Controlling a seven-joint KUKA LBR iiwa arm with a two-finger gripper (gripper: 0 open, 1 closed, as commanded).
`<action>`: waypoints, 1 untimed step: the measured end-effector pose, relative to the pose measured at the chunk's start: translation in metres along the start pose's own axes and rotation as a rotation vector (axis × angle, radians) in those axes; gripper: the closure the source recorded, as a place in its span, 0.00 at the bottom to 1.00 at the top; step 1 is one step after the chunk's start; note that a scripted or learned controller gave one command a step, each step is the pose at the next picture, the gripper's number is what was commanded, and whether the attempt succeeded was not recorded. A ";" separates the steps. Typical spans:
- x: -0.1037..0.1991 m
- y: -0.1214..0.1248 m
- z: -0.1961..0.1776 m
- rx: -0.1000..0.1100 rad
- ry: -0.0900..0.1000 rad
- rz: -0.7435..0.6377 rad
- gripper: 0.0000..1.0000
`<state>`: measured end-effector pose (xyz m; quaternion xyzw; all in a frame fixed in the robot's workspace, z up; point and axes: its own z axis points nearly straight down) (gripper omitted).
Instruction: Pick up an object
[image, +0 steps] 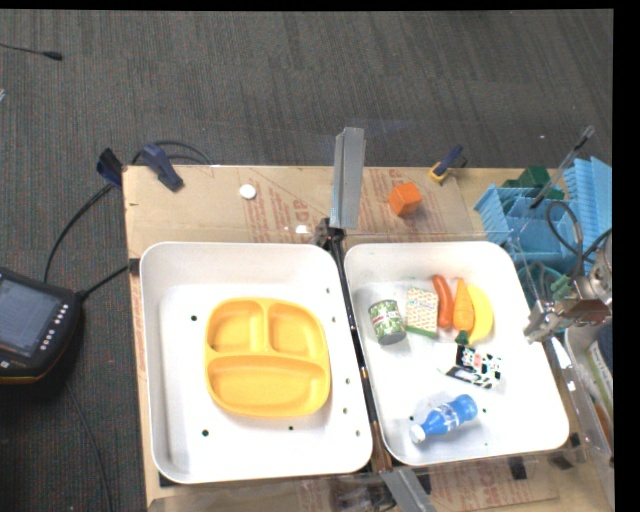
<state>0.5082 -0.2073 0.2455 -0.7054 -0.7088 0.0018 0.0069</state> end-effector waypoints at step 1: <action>0.008 -0.013 -0.027 -0.006 -0.004 0.435 1.00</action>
